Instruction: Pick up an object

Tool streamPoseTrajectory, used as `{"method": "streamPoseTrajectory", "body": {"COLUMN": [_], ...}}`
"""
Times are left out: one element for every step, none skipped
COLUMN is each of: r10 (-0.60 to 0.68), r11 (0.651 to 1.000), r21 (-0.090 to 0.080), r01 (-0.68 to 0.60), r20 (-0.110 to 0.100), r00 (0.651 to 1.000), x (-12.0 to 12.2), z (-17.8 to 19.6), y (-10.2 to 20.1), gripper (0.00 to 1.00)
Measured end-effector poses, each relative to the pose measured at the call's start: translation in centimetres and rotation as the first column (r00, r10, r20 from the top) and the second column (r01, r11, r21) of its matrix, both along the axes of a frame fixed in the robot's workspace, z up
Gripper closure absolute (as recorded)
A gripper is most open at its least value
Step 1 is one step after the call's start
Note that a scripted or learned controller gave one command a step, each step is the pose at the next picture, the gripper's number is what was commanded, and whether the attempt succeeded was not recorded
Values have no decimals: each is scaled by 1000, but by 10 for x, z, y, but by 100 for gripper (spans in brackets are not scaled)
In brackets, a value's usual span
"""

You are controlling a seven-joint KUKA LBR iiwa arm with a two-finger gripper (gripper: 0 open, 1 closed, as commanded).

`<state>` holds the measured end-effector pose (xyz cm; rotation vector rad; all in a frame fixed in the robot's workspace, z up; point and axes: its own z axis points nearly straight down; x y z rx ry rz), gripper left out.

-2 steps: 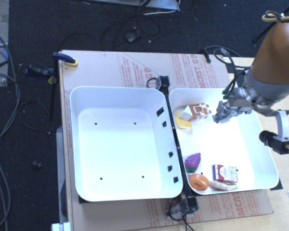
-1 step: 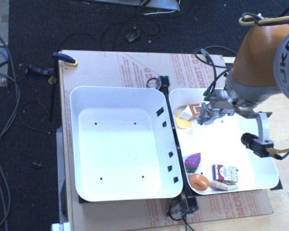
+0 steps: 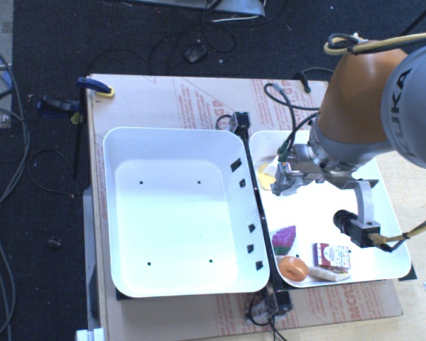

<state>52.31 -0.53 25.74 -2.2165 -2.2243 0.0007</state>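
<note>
My gripper (image 3: 282,183) hangs low over the back left part of the right bin (image 3: 383,261), just above a yellow object (image 3: 267,179) that peeks out beside it. Nearer the front of that bin lie a purple object (image 3: 285,238), an orange ball-like object (image 3: 294,268) and a small red and white packet (image 3: 332,257). Nothing shows between the gripper's fingers, and the wrist hides much of them.
The left bin (image 3: 128,148) stands beside the right one, with a black divider strip (image 3: 255,197) between them. The grey arm with its orange band (image 3: 362,91) covers the back right of the right bin. A black cylinder on a bracket (image 3: 355,227) juts from the wrist.
</note>
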Motion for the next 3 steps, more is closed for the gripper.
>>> {"method": "streamPoseTrajectory", "body": {"r10": [1, 1, -3], "r11": [1000, 1000, 1000], "r21": [0, 0, -1], "r01": [-1, -1, 3], "r20": [0, -1, 1], "r00": [1000, 1000, 1000], "x": [-19, -36, -35], "z": [-1, -20, -19], "y": [55, 104, 102], "gripper": [100, 100, 0]}}
